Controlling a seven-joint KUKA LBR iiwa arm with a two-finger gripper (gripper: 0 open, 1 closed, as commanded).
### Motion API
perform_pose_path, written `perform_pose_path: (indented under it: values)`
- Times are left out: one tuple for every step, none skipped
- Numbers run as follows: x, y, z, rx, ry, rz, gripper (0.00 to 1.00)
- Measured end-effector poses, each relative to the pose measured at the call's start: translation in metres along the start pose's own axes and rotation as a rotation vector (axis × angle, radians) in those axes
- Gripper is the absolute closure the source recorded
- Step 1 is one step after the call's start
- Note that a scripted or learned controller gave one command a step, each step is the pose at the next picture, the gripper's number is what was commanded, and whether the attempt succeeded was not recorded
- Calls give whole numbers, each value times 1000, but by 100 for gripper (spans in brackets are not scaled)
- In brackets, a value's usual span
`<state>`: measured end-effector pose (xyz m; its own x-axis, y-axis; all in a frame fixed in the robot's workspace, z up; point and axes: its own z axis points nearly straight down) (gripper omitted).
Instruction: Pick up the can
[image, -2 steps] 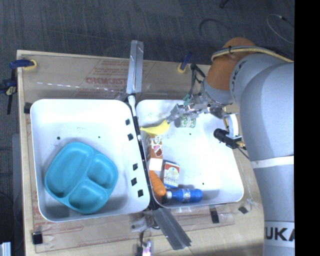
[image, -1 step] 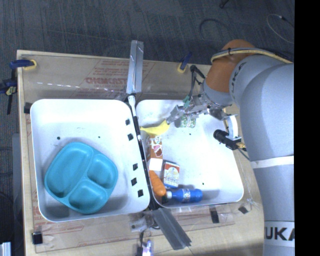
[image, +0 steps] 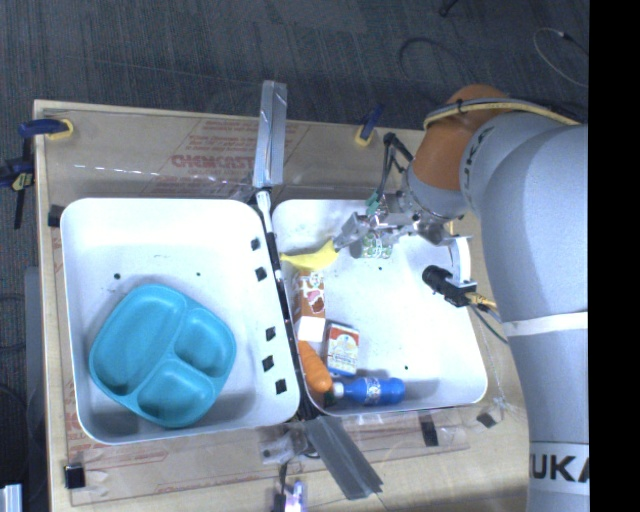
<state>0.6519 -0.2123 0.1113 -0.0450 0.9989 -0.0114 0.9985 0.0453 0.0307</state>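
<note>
In the right bin (image: 440, 335), camera view: a can (image: 312, 296) with a red-and-white label is laid along the left wall, between a banana (image: 312, 260) and a carrot (image: 315, 370). Its print is too small to be read. Just beside it a red-and-white carton (image: 342, 349) is entered, and a blue bottle (image: 372, 390) at the near wall. The gripper (image: 376, 240) is held over the far end, apart from the can; whether it is wide or narrow cannot be told. "UKA" is read on the arm (image: 540, 300). In the left bin (image: 150, 240) a blue tray (image: 160, 355) is laid.
</note>
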Motion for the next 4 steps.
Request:
perform_pose_path:
  values:
    - [0, 3, 0, -2, -1, 21, 0]
    - [-1, 6, -16, -10, -6, 17, 100]
    - [2, 16, -1, -3, 3, 487, 100]
    - [4, 16, 0, 0, 5, 485, 0]
